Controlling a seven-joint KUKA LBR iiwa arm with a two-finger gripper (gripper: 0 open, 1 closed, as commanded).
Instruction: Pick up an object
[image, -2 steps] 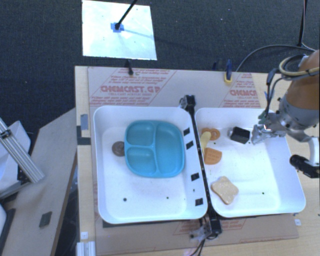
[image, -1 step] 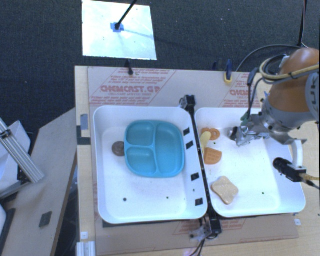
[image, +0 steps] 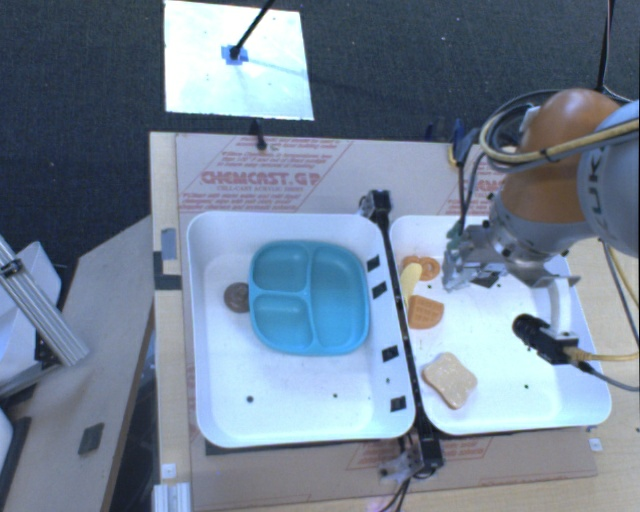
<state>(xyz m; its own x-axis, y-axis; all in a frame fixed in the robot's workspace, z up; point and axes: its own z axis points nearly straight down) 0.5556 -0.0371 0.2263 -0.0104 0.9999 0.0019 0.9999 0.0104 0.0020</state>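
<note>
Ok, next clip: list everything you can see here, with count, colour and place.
Bins: two, white, side by side on the bench.
Divided plate: one, light blue, middle of the left bin.
Small disc: one, grey-brown, left bin, touching the plate's left edge.
Round piece: one, orange, right bin, upper left.
Wedge piece: one, orange, right bin, just below the round piece.
Bread slice: one, tan, right bin, lower left.
Board: one, brown with red print, under the bins.
Arm: one, grey and orange, from the right.
Gripper: one, over the right bin.
</note>
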